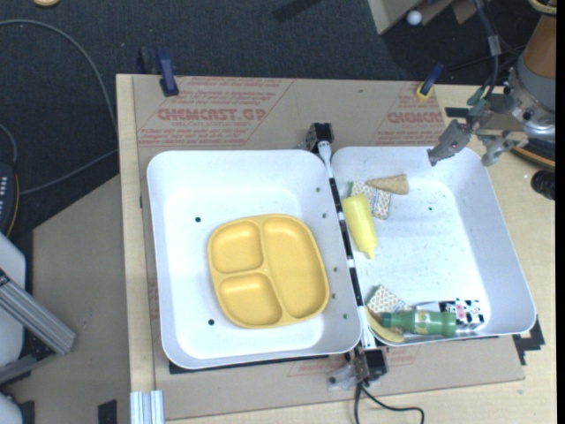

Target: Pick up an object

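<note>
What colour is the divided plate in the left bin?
Yellow all over; the camera view shows the plate plainly.

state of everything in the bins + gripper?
gripper: open, nothing between its fingers, over the right bin's far right corner
yellow divided plate: flat in the left bin, compartments bare
yellow bottle: lying on its side, right bin's left wall
green bottle: lying on its side, right bin's near wall
tan wedge: lying flat, right bin's far left
right bin: middle bare
</note>
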`<state>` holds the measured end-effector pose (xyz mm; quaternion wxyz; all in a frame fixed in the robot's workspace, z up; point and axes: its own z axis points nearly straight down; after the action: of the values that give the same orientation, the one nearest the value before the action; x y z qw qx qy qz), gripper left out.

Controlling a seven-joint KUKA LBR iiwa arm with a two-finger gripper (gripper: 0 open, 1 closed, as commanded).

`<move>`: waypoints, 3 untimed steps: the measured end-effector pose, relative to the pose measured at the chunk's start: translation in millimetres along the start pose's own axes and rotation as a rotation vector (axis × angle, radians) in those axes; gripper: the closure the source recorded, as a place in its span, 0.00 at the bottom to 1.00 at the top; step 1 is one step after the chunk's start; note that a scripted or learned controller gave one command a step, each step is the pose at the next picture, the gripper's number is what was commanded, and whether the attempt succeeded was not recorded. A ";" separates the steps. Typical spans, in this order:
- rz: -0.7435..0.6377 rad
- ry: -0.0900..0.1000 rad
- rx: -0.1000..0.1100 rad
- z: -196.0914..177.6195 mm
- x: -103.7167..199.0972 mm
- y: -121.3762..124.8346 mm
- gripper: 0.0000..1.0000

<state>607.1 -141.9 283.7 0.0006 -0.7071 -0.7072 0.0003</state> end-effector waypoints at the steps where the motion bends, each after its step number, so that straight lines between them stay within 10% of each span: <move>1: 0.000 0.001 0.001 111.2 47.8 45.6 0.00; 3: -0.002 -0.001 -0.021 189.7 44.6 56.7 0.00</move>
<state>663.6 -97.2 93.9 -0.0072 -0.7062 -0.7080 -0.0066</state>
